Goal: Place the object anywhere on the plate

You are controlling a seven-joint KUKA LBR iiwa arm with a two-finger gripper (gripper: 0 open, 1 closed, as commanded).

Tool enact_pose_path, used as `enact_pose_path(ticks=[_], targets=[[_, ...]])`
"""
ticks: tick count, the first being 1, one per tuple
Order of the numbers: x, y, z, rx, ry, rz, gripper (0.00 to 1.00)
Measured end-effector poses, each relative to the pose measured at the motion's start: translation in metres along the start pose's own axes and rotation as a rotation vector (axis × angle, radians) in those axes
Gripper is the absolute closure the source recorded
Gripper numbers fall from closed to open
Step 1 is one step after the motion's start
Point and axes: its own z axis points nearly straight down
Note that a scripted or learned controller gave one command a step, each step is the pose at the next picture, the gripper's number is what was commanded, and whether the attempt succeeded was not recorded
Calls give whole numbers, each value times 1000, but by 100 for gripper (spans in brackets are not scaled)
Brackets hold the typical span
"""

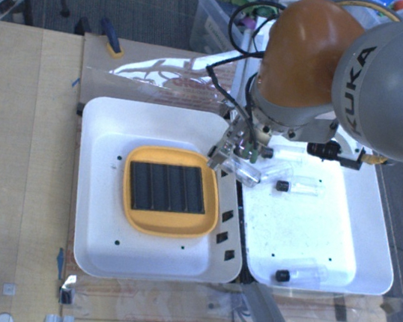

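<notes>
Seemingly light, stiff and slick, the clear tube (245,172) lies just under the gripper (234,153), close beside the right rim of the plate (168,225). Whether the gripper clasps it cannot be told. Mid-barrel, across the width, looks the surest hold.

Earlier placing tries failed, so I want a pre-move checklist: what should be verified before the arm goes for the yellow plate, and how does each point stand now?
1. Plate lies flat in the left bin: ok.
2. Plate's dark ridged centre free to receive an object: ok.
3. Gripper is over the seam between the bins, by the plate's upper right corner, not above its middle: not ok.
4. Object held between the fingers: cannot tell; something clear shows below them.
5. Clear tube lies in the right bin, away from the path: ok.
</notes>
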Motion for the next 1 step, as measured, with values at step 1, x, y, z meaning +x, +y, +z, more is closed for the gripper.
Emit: enact_pose_path(ticks=[1], targets=[[40, 21, 36, 0, 1, -198, 100]])
